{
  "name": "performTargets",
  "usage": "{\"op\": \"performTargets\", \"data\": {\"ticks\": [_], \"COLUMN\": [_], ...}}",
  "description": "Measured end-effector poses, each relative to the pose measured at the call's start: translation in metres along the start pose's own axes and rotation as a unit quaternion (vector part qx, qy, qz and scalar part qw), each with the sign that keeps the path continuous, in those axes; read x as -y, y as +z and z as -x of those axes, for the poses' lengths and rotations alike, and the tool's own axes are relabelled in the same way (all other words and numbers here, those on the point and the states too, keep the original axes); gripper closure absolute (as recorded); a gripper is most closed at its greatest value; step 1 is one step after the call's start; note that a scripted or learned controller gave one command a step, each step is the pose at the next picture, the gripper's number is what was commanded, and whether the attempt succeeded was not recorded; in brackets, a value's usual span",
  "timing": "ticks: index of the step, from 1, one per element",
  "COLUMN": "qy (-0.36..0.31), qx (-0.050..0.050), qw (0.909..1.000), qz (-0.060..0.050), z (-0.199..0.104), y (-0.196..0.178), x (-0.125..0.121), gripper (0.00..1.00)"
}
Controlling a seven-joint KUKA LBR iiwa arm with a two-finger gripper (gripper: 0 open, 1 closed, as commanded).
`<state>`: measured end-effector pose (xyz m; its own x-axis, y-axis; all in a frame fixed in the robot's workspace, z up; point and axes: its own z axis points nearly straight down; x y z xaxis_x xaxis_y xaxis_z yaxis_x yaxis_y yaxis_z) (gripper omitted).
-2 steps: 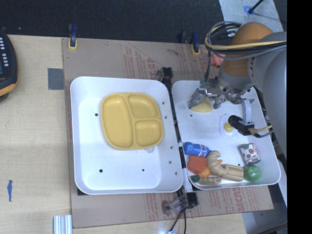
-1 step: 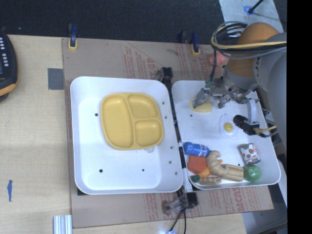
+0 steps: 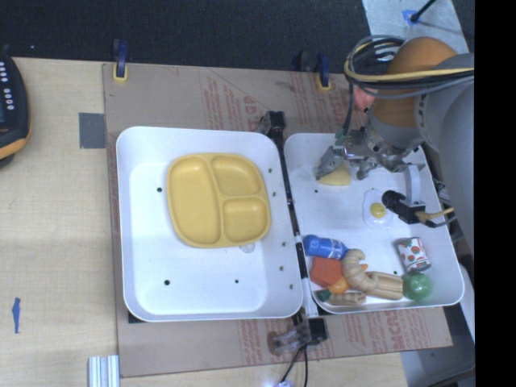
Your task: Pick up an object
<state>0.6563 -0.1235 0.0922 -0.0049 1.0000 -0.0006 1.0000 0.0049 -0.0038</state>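
Gripper low over pale yellow wedge, right bin
Finger state could not be told; wedge looked liable to slip sideways if pinched off-centre

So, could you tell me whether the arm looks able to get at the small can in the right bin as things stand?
Probably yes: the can lies apart from the food pile, with bare bin floor around it, and the gripper is already over that right bin.

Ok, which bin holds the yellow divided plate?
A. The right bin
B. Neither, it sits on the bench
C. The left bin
C: the plate lies flat inside the left bin, while the right bin holds the small toys.
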Motion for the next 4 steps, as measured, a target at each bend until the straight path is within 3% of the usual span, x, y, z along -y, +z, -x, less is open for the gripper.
{"op": "performTargets", "data": {"ticks": [4], "qy": [0.0], "qx": [0.0], "qw": [1.0], "qz": [0.0], "z": [-0.003], "y": [0.0], "x": [0.0], "gripper": [0.0]}}
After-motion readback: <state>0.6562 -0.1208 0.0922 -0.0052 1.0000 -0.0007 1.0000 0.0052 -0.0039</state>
